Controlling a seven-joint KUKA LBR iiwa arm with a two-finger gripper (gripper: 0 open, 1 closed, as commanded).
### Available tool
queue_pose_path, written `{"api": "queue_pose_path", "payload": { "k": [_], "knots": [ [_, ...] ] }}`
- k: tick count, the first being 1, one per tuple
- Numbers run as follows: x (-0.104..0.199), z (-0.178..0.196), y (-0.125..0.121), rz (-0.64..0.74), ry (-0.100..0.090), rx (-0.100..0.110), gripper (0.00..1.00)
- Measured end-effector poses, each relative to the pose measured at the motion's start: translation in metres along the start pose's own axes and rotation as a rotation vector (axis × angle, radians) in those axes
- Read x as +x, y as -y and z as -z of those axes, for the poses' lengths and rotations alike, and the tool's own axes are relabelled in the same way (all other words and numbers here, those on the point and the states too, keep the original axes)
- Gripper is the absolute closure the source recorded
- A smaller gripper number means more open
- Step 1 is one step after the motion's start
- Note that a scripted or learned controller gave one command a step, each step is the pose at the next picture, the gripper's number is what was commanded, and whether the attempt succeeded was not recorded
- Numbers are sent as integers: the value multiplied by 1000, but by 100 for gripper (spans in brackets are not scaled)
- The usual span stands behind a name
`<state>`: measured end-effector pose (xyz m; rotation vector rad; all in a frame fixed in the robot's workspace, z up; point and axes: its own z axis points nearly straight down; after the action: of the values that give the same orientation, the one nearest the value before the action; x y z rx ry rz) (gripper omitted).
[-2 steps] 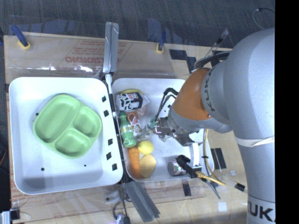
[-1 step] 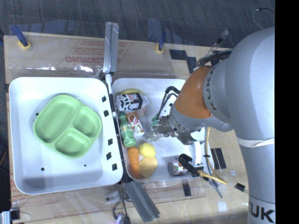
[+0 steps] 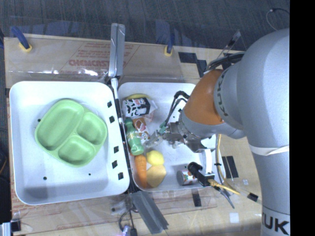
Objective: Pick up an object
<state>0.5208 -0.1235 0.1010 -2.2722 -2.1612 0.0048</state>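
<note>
Presently the likeliest target is the green bottle (image 3: pixel 134 137), lying flat in the right bin (image 3: pixel 170 88) just to the left of the gripper (image 3: pixel 158 135). Its long axis runs roughly up and down the camera view, across the line of the gripper's reach. Gripper tip sits low over the bin floor, near the bottle's side; contact cannot be confirmed. How far the gripper is parted cannot be told at this slant, and nothing is seen held.

Other items, all left of or below the gripper:
1. Black-and-white carton (image 3: pixel 136 105), above the bottle.
2. Lemon (image 3: pixel 155 158), just below the gripper.
3. Carrot (image 3: pixel 141 169) and a yellow fruit (image 3: pixel 156 176), farther below.
4. Small can (image 3: pixel 186 177), below and right, under the wrist.

Left bin (image 3: pixel 29 181) holds 1 green divided plate (image 3: pixel 72 132), well apart.

Judgement: a short leftward move would reach the bottle.
</note>
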Motion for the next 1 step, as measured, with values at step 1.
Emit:
{"api": "queue_pose_path", "payload": {
  "k": [1],
  "knots": [
    [-14,10,-60,-12,1,-4,0]
  ]
}}
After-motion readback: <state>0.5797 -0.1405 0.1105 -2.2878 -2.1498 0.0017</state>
